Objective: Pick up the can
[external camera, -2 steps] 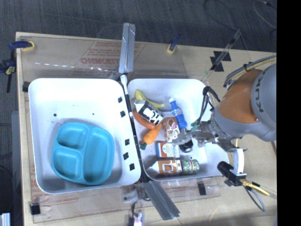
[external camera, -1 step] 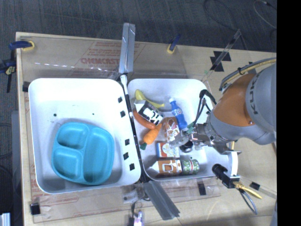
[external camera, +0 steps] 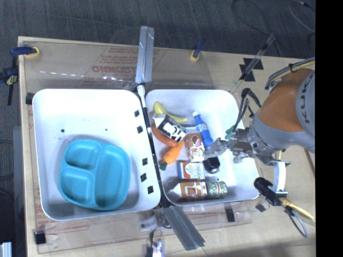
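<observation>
Several items crowd can (external camera: 202,189): carton (external camera: 191,169), carrot (external camera: 172,154), bottle (external camera: 202,127); fingers' (external camera: 214,159) state unclear.

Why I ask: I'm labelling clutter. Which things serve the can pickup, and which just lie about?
Job: can, tool, right bin.
Lying about: banana, carrot, blue bottle, blue plate in the left bin.

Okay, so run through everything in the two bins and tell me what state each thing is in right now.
blue tray: flat in the left bin, compartments bare.
can: on its side, front of the right bin.
blue bottle: lying down.
carrot: lying down, mid-bin.
banana: lying at the back.
small carton: lying flat, behind the can.
gripper: low in the right bin, above the can.
</observation>
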Controlling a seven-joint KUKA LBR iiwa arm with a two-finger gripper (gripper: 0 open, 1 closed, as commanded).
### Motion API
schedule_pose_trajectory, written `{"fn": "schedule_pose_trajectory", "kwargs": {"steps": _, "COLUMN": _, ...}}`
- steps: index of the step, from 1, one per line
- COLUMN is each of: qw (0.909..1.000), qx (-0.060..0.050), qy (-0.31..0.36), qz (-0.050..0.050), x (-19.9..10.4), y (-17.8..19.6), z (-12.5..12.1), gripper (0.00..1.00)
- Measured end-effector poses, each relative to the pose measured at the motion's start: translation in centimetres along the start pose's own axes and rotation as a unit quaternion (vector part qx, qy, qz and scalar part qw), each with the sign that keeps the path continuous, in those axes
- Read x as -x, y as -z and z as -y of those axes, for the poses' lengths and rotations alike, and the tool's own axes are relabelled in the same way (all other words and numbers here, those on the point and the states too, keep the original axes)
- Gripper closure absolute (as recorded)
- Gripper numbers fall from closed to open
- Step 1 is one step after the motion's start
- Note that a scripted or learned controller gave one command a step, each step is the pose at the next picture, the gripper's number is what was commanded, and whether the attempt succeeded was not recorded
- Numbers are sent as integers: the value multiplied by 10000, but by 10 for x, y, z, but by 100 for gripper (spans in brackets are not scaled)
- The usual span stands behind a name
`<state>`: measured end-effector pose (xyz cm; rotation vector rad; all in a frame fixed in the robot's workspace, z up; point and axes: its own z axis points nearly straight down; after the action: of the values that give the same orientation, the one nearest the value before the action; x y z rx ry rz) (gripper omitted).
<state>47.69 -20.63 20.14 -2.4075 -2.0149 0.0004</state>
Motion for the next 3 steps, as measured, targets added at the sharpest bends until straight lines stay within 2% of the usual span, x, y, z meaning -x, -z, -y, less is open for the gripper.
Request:
{"fn": "schedule_pose_trajectory", "kwargs": {"steps": 1, "qw": 9992, "qx": -14, "qy": -392, "qz": 4, "x": -28, "y": -51, "z": -40, "gripper": 0}}
{"fn": "schedule_pose_trajectory", "kwargs": {"steps": 2, "qw": 9965, "qx": -25, "qy": -841, "qz": -2, "x": -20, "y": -25, "z": -8, "gripper": 0}}
{"fn": "schedule_pose_trajectory", "kwargs": {"steps": 3, "qw": 9928, "qx": 38, "qy": -1199, "qz": -11, "x": -4, "y": -106, "z": -2, "gripper": 0}}
